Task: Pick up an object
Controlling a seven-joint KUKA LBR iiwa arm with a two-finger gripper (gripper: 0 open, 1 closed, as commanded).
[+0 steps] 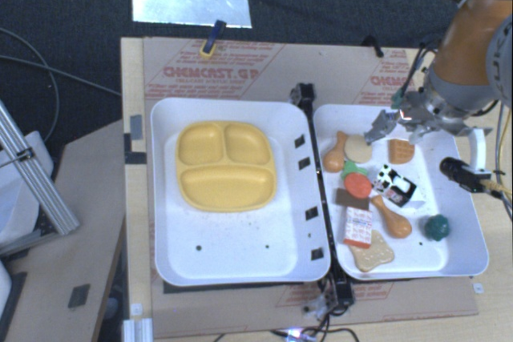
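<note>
A grey KUKA arm with an orange band reaches in from three o'clock, its claw point(390, 122) hovering over the upper part of the right-hand shallow white bin point(469, 248). Whether the claw is open or closed, or has hold of anything, cannot be told from this slanted view.

The likely targets lie just below it: a tan toy drumstick point(337, 151) at about eight o'clock of the claw, and a brown waffle-like toy piece point(400, 150) at five o'clock.

The clutter is the hazard. A red round toy with a green top point(357, 182), a black-and-white toy point(395, 186), a second brown drumstick point(392, 219), a red-and-white printed packet point(358, 227) and a beige flat biscuit-shaped piece point(373, 255) crowd together toward six o'clock, some touching. A descent between them could nudge neighbours aside, catch two at once, or slip off a rounded surface.

A dark green ball-like toy point(437, 227) sits apart at four o'clock, easier to reach. The left white bin point(168, 252) carries a yellow divided plastic plate point(226, 166), and the desk point(88, 164) lies beyond.
</note>
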